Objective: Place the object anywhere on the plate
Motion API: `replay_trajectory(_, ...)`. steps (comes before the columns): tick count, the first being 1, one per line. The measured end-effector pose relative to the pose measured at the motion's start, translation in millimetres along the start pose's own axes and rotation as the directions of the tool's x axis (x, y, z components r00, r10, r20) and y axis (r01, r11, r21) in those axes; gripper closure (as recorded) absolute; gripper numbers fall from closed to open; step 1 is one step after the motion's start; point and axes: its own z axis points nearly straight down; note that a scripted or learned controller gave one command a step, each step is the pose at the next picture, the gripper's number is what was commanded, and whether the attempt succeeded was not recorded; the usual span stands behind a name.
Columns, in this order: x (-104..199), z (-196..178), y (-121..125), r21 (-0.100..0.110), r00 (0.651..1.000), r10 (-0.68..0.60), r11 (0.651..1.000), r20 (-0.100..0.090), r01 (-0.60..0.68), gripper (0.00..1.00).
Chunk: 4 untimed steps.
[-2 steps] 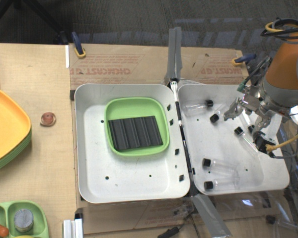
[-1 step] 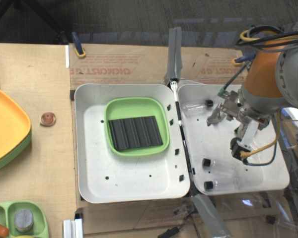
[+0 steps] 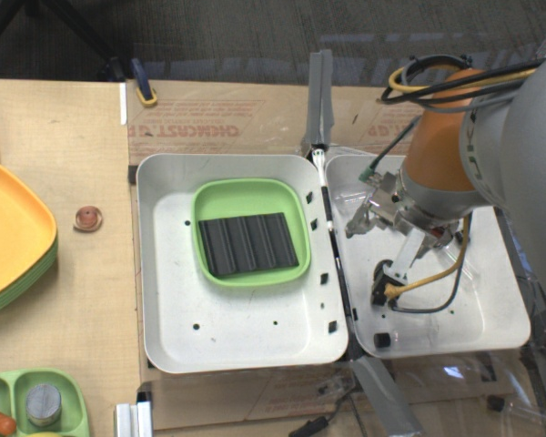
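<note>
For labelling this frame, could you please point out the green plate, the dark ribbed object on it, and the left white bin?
green plate (image 3: 246, 194): camera view, bare far edge.
dark ribbed object (image 3: 251, 244): camera view, its middle.
left white bin (image 3: 246, 330): camera view, bare floor near front.

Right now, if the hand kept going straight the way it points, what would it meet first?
Probably the white floor of the right bin, near its left wall. The hand seems to point down over it, though depth is unclear from above.

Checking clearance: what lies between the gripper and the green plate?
The bins' adjoining rims and bare white bin floor, per the camera view; nothing loose.
</note>
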Motion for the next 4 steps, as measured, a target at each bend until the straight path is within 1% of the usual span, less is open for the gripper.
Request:
replay_trajectory(1, 50, 0, -52, 0.0, 0.999, 0.042, 0.999, 0.001, -0.042, 0.0)
replay_trajectory(2, 46, -31, -79, -0.002, 0.995, 0.1, 0.995, 0.0, -0.1, 0.0)
replay_trajectory(3, 58, -37, -92, -0.003, 0.986, 0.169, 0.986, 0.0, -0.169, 0.0)
replay_trajectory(4, 102, -25, -134, -0.002, 0.991, 0.137, 0.991, 0.002, -0.137, 0.0)
